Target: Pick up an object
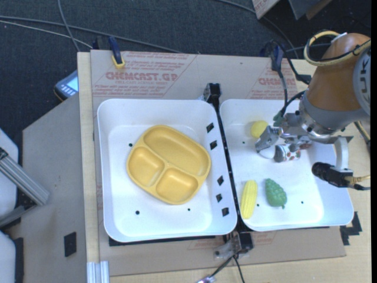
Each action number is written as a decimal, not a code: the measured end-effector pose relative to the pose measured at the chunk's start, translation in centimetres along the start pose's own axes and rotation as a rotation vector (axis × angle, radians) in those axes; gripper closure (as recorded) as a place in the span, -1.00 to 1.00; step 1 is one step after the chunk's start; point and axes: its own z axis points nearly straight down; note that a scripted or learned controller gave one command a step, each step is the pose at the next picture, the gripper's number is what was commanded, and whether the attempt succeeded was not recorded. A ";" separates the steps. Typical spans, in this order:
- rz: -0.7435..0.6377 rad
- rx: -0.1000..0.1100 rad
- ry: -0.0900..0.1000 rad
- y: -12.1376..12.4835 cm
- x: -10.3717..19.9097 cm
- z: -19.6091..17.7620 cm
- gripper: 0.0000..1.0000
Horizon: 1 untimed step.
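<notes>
Arm in from the right, claw (pixel 277 148) low over the right bin (pixel 306 214), upper middle. Can't tell if it's open, closed or gripping anything; grey metal and a small red-white bit sit under the wrist, too cluttered to read.

Candidates in the right bin:
- Small yellow lemon-like piece (pixel 258 128), touching or just beside the claw, at its 11 o'clock. Closest target. Round, looks like smooth plastic toy food, so my guess is light, rigid, slippery. It could squirt out of a two-finger pinch. Take it across the widest part, centred.
- Corn cob (pixel 249 198), near the bin's left wall, at 7 o'clock from the claw, clear of it. Long, lying roughly 12 to 6. Probably light and stiff; ribbed surface should help friction. Grip across the short axis at mid-length. The wall close by may crowd one side.
- Green bumpy piece (pixel 275 193), grape-bunch or broccoli look, just right of the corn, at 6 o'clock from the claw, apart from it. Knobbly, so decent bite; likely hollow and light. Grip across the middle.

Left bin (pixel 112 175) has a yellow divided plate (pixel 169 164), centre, well away at 9 o'clock. Wide, flat, thin rim: a poor pinch target, I'd skip it.

Judgement: lemon piece is the one in play, given proximity. Nothing visibly lifted.
</notes>
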 end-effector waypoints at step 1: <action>0.000 0.005 0.000 0.1 0.1 4.2 -1.00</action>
